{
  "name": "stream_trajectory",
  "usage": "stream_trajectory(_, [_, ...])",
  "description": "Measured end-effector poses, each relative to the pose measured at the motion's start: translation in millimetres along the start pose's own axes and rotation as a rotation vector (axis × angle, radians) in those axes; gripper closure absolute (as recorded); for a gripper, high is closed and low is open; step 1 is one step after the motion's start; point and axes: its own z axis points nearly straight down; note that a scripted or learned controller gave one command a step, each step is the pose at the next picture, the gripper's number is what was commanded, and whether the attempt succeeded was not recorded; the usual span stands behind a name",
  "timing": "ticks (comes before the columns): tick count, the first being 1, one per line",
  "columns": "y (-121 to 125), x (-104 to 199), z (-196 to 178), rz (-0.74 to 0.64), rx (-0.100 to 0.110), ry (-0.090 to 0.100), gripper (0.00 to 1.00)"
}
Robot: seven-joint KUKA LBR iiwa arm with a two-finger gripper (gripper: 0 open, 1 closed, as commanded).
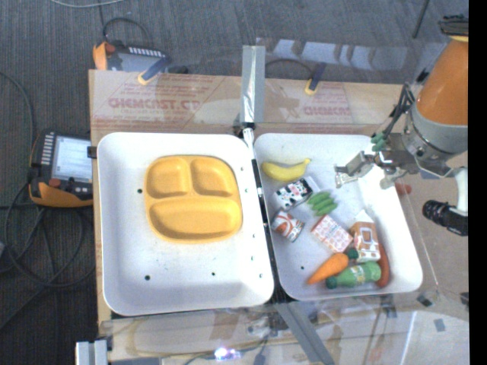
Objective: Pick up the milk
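**Milk untouched, claw waiting above the right bin**

From where I stand, the job looks barely begun. The milk (pixel 293 193), a small carton with black-and-white cow patches, lies on its side in the right bin (pixel 403 276), toward ten o'clock of that bin's floor. A banana (pixel 284 169) sits just beside it at twelve o'clock, a bunch of green pods (pixel 323 202) is close at three o'clock, and a small orange-and-white can (pixel 286 225) rests near it at six o'clock. Nothing lies on top of the carton.

The claw (pixel 356 166) hangs at the arm's end over the bin's upper part, at about two o'clock from the milk and apart from it. Its fingers look spread and carry nothing between them.

Farther off, toward four and five o'clock of the carton, a checked packet (pixel 331 233), a carrot (pixel 329 268) and a green bottle (pixel 354 274) crowd the bin's lower corner. The left bin (pixel 122 280) holds a yellow divided tray (pixel 194 197).

By my reckoning everything is left: reaching across to the carton, lowering, closing on it among tight neighbours, and lifting.
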Motion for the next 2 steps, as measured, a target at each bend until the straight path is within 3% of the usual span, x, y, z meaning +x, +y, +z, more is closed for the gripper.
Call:
stream_trajectory(1, [-37.5,-39.2,111.8,0.008,0.001,0.001,0.0])
stream_trajectory(2, [-11.1,-74.5,174.9,0.182,-0.015,0.003,0.0])
